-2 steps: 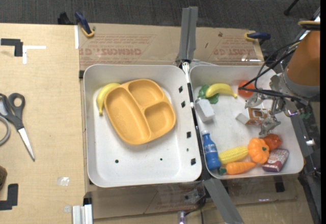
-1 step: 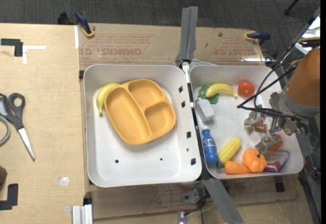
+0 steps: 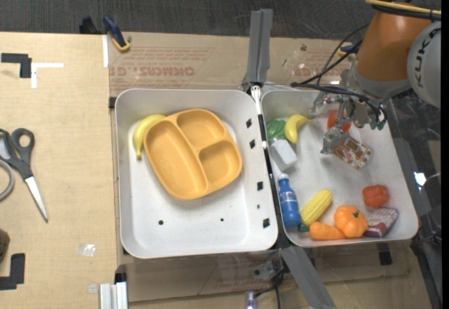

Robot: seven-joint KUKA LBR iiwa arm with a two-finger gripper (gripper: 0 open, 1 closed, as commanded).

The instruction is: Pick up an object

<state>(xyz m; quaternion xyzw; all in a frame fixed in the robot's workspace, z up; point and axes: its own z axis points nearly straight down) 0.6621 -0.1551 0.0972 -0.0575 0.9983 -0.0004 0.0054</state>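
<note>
The arm [image 3: 403,41] enters from the right and reaches over the upper part of the right bin [image 3: 405,181]. The tool [image 3: 342,126] hangs above a clear packet [image 3: 349,151] with red and white print. The packet lies tilted near the middle of this bin, just below the tool. Whether the tool touches the packet cannot be told. Whether the tool is spread or pressed together cannot be told either; cables and metal parts hide the tips.

Right bin contents:
- A yellow lemon [image 3: 295,126] and a green item [image 3: 276,128] lie in the upper left corner, against the left wall.
- A white block [image 3: 283,154] lies just below them.
- A blue bottle [image 3: 288,201] lies along the left wall.
- A corn cob [image 3: 316,206] lies beside the bottle.
- A carrot [image 3: 325,232], a pumpkin [image 3: 351,220] and a purple packet [image 3: 381,222] line the lower edge.
- A red tomato [image 3: 375,196] lies near the right wall.

Open floor remains between the clear packet and the lower row, and along the upper right wall.

The left bin [image 3: 140,216] holds an orange divided plate [image 3: 193,153]. A banana [image 3: 144,130] touches the plate's upper left rim. The lower part of this bin floor is bare.

Scissors [image 3: 24,167] lie on the table [image 3: 56,216], well left of both bins.
</note>
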